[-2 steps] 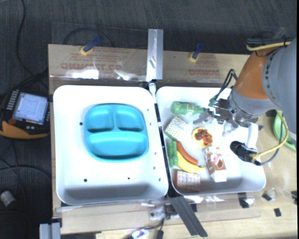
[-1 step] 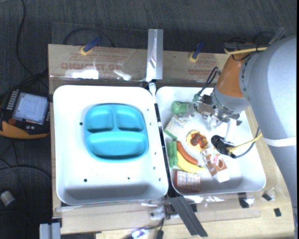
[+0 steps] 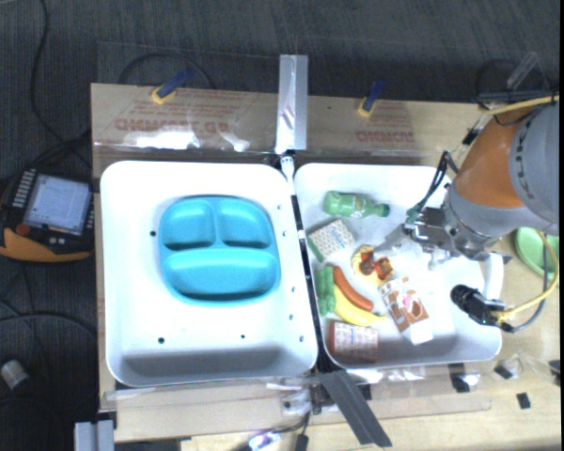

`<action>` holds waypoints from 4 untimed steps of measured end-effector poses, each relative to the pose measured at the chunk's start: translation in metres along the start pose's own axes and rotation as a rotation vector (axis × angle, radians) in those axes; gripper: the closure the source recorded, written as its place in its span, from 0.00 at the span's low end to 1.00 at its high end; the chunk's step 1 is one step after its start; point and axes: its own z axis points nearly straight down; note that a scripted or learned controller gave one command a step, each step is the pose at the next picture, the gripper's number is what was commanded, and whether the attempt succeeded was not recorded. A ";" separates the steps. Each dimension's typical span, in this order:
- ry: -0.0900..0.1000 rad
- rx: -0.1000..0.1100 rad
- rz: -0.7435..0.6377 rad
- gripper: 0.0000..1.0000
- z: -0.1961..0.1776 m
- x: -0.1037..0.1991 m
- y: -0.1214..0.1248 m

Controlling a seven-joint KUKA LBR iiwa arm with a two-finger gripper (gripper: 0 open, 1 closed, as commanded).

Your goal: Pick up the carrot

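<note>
While the arm (image 3: 508, 181) hangs over the right bin (image 3: 470, 350), its tool's grip cannot be judged; the carrot (image 3: 352, 295) lies at the tool's eight o'clock, against a banana (image 3: 346, 310).

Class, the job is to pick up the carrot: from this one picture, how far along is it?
Done: the arm has reached over the right bin, its hand near the toy food. In hand: nothing that can be seen; whether the hand grips anything cannot be told. Left: the orange, carrot-like piece lies in the pile by the banana, apart from the hand, so the reach, grasp and lift remain.
</note>
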 end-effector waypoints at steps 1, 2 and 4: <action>0.001 -0.002 -0.055 0.00 -0.011 -0.035 0.064; 0.011 0.003 0.143 0.00 0.005 -0.048 -0.007; 0.001 -0.001 0.280 0.00 -0.077 -0.052 -0.053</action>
